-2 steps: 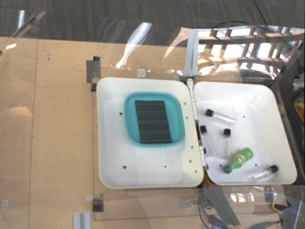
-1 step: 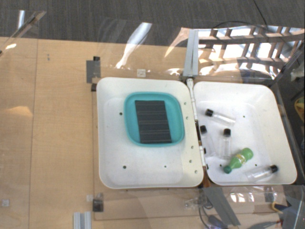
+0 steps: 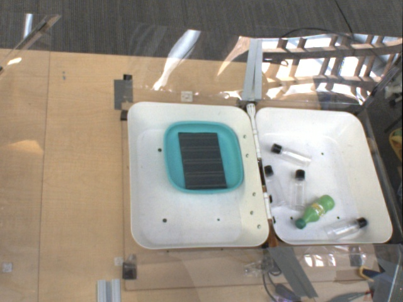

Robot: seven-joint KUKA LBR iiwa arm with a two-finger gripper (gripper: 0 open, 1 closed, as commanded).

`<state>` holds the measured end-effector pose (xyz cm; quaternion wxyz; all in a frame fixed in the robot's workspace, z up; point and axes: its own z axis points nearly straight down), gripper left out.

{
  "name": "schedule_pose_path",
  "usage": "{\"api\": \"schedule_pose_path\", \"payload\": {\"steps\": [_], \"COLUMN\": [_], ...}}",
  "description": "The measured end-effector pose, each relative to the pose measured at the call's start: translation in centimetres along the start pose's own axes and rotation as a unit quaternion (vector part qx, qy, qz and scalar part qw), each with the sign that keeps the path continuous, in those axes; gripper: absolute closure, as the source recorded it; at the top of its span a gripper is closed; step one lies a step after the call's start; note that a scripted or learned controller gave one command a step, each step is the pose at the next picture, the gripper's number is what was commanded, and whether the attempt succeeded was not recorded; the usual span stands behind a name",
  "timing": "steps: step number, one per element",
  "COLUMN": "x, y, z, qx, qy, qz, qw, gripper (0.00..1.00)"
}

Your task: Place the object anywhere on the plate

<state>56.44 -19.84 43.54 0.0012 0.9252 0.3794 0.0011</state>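
Here, the small green plastic bottle [image 3: 314, 211] is lying slantwise near the right white bin's [image 3: 352, 121] front edge, well apart from the teal square plate [image 3: 234, 153] in the left bin; the gripper's state I cannot tell.

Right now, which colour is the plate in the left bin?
Teal plate, under a dark ribbed mat; camera view.

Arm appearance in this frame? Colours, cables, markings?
Little to go on. A dark grey shape at the right edge, beside the far corner of the right bin, may be part of the arm; it is too cropped to tell bands or markings. A thin black cable crosses the floor behind it.
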Motion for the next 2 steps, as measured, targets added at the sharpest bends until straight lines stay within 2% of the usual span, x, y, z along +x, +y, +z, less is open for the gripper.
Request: {"api": "schedule_pose_path", "payload": {"steps": [1, 2], "x": [-0.08, -0.22], "y": [0.37, 0.76], "z": [0.01, 0.0], "qx": [0.0, 0.0], "qy": [0.0, 0.0], "qz": [0.072, 0.135], "qw": [0.9974, 0.9909], "gripper": [0.0, 0.0]}}
